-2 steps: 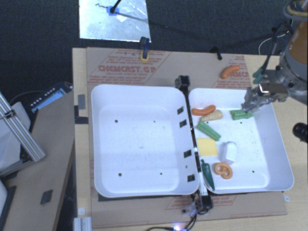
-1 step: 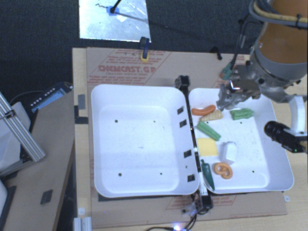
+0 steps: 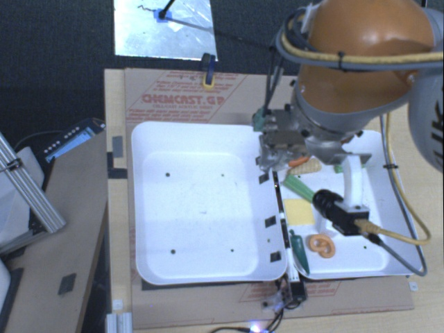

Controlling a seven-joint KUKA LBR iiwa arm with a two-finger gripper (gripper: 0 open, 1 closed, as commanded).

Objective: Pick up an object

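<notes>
The arm's big orange band (image 3: 368, 44) blocks most of the right bin (image 3: 374, 259), and its top runs off the upper edge. The gripper (image 3: 281, 151) sits buried under the wrist housing (fingers impossible to read). An orange item (image 3: 300, 162) peeks out beneath, mostly covered, and can't be identified.

Robot lab: arm (image 3: 368, 54) over two white bins (image 3: 201, 200) on a cardboard-covered bench (image 3: 184, 92), cables (image 3: 402, 238), aluminium rail (image 3: 28, 193).
</notes>
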